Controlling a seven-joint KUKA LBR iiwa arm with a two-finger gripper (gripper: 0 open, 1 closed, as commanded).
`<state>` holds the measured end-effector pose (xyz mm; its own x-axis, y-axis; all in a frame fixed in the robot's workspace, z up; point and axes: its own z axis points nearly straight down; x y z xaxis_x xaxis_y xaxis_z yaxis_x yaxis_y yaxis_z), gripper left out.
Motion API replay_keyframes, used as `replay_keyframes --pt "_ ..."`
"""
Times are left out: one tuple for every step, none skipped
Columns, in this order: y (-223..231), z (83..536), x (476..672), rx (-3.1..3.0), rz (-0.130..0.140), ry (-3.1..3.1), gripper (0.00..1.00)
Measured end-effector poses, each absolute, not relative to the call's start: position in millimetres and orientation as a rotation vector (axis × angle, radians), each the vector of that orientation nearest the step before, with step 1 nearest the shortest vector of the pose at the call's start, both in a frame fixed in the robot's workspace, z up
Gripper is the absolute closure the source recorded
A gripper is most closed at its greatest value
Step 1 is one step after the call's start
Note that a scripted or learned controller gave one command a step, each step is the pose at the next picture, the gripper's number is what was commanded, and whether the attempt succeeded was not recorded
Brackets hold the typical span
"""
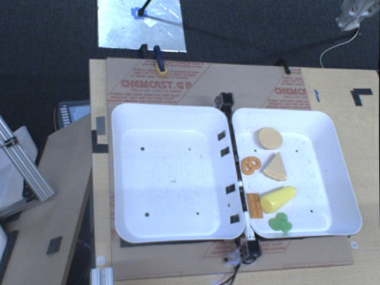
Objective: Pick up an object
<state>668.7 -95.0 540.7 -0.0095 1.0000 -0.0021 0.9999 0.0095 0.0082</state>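
Observation:
Several small toy foods lie in the right white bin (332, 177): a round tan biscuit (269, 138), an orange pretzel (250, 165), a tan wedge (275, 168), a yellow lump (278, 199), an orange cracker (253, 205) and a green clover shape (281, 223). My gripper (358, 8) hangs at the top right corner of the view, far above and behind the right bin, well apart from all of them.
The left white bin (119, 177) adjoins the right one along a clipped middle seam (234, 171). Both rest on a cardboard sheet (178, 82) on the bench. A shiny metal plate (141, 16) lies on the floor at the back left.

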Motion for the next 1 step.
replay_keyframes --pt "14.7 433.5 668.1 2.212 -0.005 2.243 1.00"
